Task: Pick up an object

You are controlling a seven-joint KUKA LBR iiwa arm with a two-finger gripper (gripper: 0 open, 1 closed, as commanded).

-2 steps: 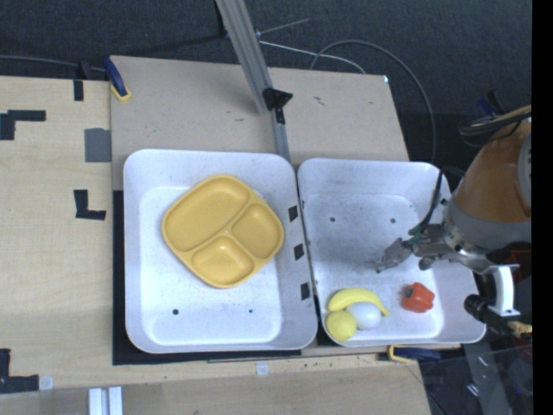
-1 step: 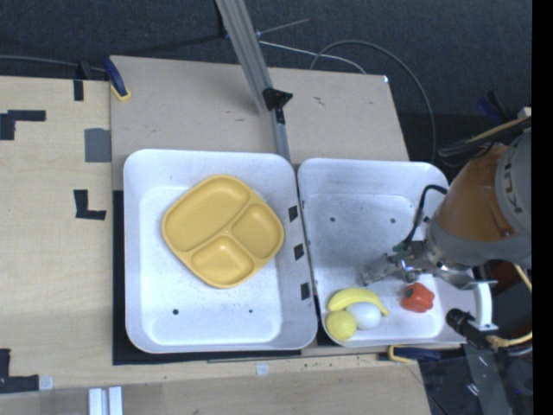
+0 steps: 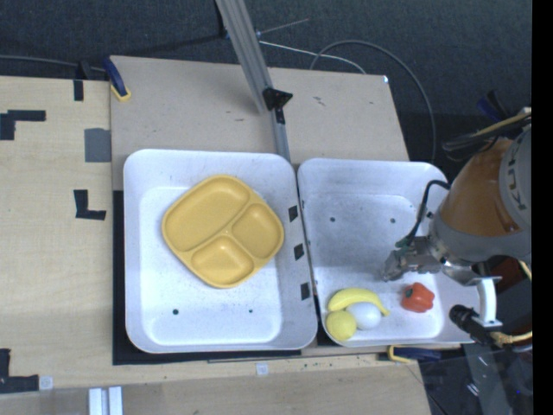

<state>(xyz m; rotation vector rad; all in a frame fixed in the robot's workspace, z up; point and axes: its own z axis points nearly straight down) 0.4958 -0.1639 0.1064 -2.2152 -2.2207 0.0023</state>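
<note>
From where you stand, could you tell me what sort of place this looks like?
Probably a robotics lab's grasping test bench: two shallow white plastic bins side by side on a wooden bench, toy food such as a yellow plastic banana, and a grey arm with an orange band reaching in.

Two white bins (image 3: pixel 151 232) sit side by side. One yellow divided plate (image 3: pixel 223 230), one banana (image 3: pixel 356 298), one lemon (image 3: pixel 341 325), one white egg (image 3: pixel 368 316), one red pepper (image 3: pixel 418 297).
</note>
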